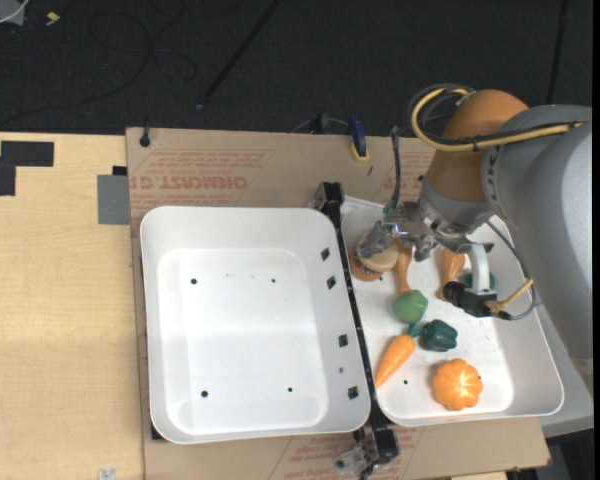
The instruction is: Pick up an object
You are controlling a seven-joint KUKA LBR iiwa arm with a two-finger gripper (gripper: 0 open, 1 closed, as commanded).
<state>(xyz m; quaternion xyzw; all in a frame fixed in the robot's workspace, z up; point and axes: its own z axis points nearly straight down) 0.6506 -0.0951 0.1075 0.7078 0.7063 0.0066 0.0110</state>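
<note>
The grey arm (540,198) hangs over the right bin (525,393), its tool (392,236) low at the far left by a tan round piece (373,260), above a carrot (394,359) and small pumpkin (456,384).

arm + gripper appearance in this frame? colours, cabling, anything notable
The arm has a smooth light-grey casing with a rounded orange band above the wrist. A yellow-and-black cable loops over the orange section, and thinner dark cables trail beside the wrist. The gripper is small, metallic grey with dark parts; finer detail is too small to tell.
</note>
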